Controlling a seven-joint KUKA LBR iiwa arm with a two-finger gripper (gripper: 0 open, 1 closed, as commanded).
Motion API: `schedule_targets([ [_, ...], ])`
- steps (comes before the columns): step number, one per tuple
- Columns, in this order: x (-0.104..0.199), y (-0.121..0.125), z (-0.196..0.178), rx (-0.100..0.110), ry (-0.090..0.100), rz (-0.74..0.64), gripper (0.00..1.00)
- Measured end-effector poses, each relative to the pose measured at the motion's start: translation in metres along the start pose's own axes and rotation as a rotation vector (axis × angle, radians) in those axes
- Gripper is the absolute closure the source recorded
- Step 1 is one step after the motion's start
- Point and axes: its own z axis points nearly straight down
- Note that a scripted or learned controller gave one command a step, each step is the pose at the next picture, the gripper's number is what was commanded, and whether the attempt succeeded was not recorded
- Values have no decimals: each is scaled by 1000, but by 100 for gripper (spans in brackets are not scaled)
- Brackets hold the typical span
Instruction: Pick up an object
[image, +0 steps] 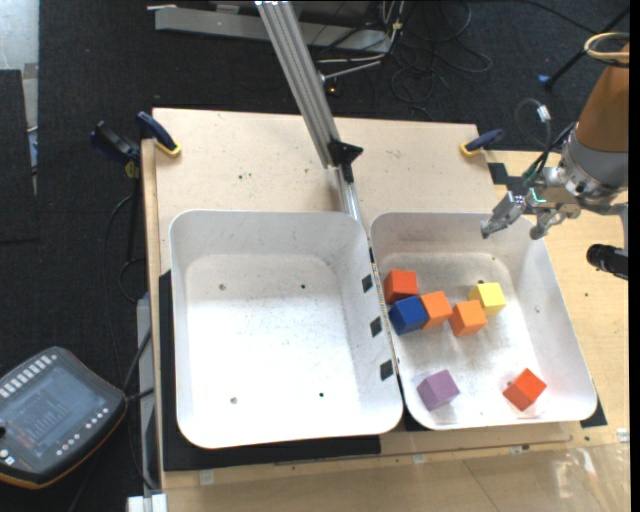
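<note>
The right bin (560, 330) holds several small blocks. An orange block (401, 283), a blue block (408, 314), two more orange blocks (436, 306) (468, 317) and a yellow block (490, 295) sit clustered near its middle. A purple block (437, 388) and a red-orange block (524, 389) lie nearer the front. My gripper (515, 223) hangs open above the bin's back right rim, well above and behind the cluster, with nothing between its fingers.
The left bin (190, 300) lies beside the right one. A slanted metal pole (305, 85) rises from the bench behind the bins. Clamps (158, 133) (480, 143) sit at the bench's back corners. A teach pendant (50, 415) rests at the lower left.
</note>
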Motion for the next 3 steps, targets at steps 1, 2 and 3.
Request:
schedule_targets([
  [1, 0, 1, -3, -2, -2, -2, 0],
  [2, -3, 7, 58, 0, -1, -2, 0],
  [3, -2, 6, 110, 0, -1, -2, 0],
])
